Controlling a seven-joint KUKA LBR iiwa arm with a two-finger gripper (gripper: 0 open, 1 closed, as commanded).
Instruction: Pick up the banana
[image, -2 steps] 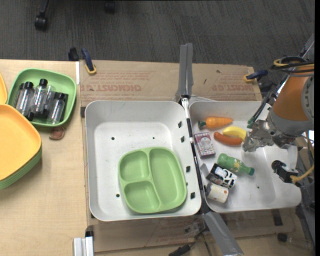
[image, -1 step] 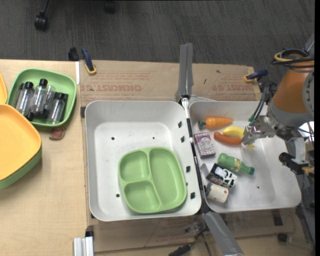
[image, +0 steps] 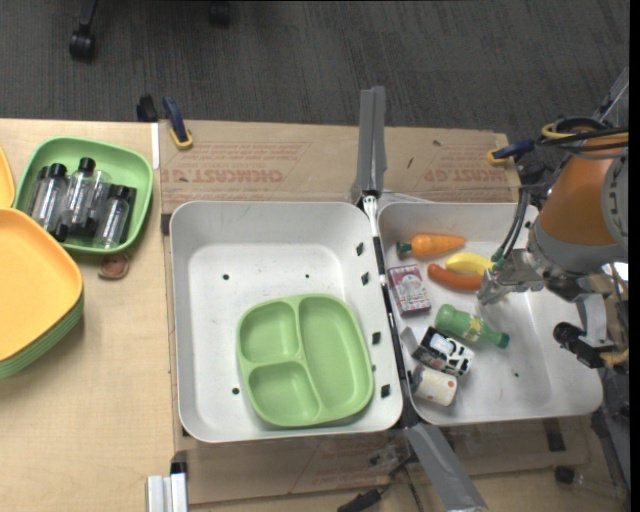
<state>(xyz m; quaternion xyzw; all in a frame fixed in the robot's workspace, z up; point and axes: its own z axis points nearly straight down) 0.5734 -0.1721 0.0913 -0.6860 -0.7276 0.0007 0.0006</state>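
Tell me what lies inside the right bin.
The right bin holds a carrot, the banana, a red pepper, a card box, a green bottle and two small packages. The gripper covers the banana's right end.

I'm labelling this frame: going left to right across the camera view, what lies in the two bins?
Green divided tray → pink card box → orange carrot → green bottle → gripper by the banana.

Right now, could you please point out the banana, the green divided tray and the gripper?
banana (image: 468, 263): camera view, middle of its yellow body.
green divided tray (image: 303, 358): camera view, ridge between its compartments.
gripper (image: 492, 291): camera view, at its fingertips.
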